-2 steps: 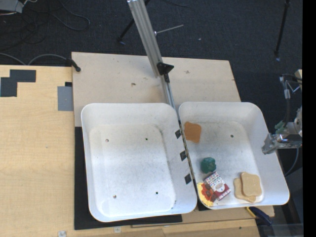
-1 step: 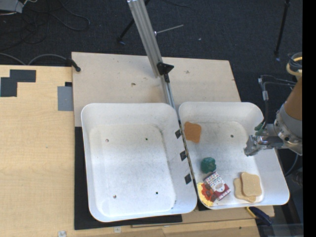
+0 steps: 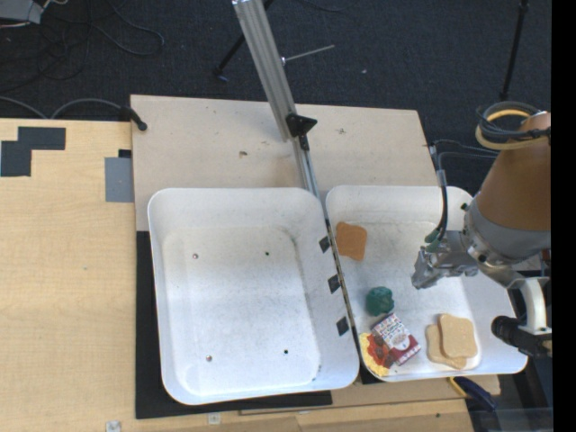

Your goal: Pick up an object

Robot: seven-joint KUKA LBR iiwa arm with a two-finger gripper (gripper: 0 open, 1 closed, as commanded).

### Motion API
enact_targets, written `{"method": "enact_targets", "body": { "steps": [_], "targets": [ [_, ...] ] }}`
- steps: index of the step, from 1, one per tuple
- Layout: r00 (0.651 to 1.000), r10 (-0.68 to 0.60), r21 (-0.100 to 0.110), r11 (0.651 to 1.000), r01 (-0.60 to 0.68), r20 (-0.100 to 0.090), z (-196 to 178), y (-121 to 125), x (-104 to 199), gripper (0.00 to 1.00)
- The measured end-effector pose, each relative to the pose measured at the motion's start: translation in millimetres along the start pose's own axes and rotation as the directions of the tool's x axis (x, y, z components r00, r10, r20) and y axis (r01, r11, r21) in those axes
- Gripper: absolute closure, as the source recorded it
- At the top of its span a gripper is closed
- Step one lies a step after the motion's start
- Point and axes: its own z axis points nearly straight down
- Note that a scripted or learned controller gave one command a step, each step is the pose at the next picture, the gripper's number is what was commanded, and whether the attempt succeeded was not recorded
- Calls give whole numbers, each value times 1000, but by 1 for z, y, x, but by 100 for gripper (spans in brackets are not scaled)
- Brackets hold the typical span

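Whether the jaws stand apart or together cannot be told at this slant. The gripper (image 3: 430,273) hangs at the right of the frame over the right bin (image 3: 396,198), above bare white floor, with nothing seen between its tips. Below and left of it, near the bin's left wall, lies a small green object (image 3: 380,300). Just under that sits a red and white packet (image 3: 393,340) at the lower edge. To the packet's right, a tan bread-shaped piece (image 3: 454,339) rests in the lower right corner. An orange-brown square piece (image 3: 351,239) lies higher up, close to the divider. The left bin (image 3: 180,207) fills the frame's middle. The arm (image 3: 513,196) enters from the right edge.
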Motion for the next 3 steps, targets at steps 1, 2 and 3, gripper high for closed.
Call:
{"method": "enact_targets", "body": {
  "steps": [1,2,3],
  "targets": [
    [1000,0,0,1000,0,0,10,3,52,100],
    [1000,0,2,1000,0,0,17,5,106,100],
    [1000,-1,-2,1000,1,1,-2,6,158,100]
  ]
}}
